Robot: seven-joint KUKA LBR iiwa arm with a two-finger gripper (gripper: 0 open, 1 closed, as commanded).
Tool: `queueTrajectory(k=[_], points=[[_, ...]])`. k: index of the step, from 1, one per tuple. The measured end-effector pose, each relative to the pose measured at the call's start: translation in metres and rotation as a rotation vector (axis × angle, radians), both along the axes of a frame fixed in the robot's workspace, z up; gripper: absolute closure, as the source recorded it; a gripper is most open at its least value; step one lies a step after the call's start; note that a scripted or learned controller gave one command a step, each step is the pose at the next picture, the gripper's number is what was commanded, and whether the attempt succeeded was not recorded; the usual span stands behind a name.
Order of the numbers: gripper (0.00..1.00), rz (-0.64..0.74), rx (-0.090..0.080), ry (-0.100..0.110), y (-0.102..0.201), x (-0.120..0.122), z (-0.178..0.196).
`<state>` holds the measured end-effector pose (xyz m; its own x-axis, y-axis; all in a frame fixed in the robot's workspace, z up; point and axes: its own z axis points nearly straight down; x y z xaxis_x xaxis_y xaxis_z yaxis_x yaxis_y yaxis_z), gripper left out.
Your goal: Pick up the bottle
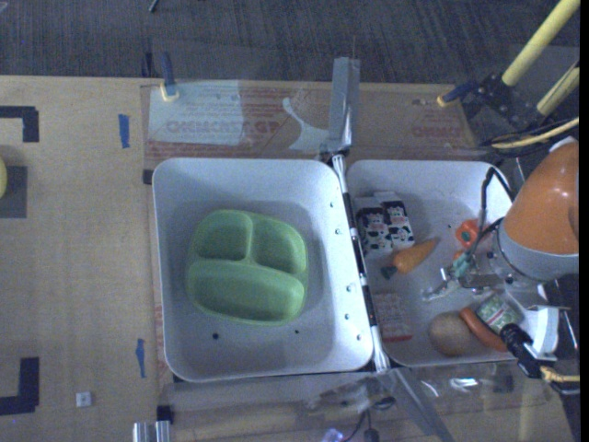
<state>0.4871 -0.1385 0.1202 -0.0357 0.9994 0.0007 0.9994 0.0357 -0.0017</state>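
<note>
The bench (74, 247) carries two white bins. The left bin (175, 191) holds a green divided plate (247, 265). The right bin (433, 178) is cluttered, and the grey arm (548, 215) with its orange band enters from three o'clock. At the bin's centre lies an orange carrot (414, 254), with a black-and-white carton (385, 225) at its ten o'clock and a brown potato-like lump (450, 333) toward five o'clock. The bottle (504, 324), small with a green label and dark cap, lies tilted at the bin's four o'clock corner, just beside the lump. The end effector (460, 273) hangs left of the bottle; whether it is spread or pressed together cannot be told. A good grasp probably means shifting toward four o'clock and closing across the bottle's narrow body, clear of the lump and the bin wall.
</note>
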Motion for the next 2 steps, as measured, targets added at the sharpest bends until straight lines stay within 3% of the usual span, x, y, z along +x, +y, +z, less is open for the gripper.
queueTrajectory(k=[1,2], points=[[1.0,0.0,-0.001,-0.003,0.0,0.001,0.01],[1.0,-0.044,-0.001,-0.003,0.027,0.003,0.1]])
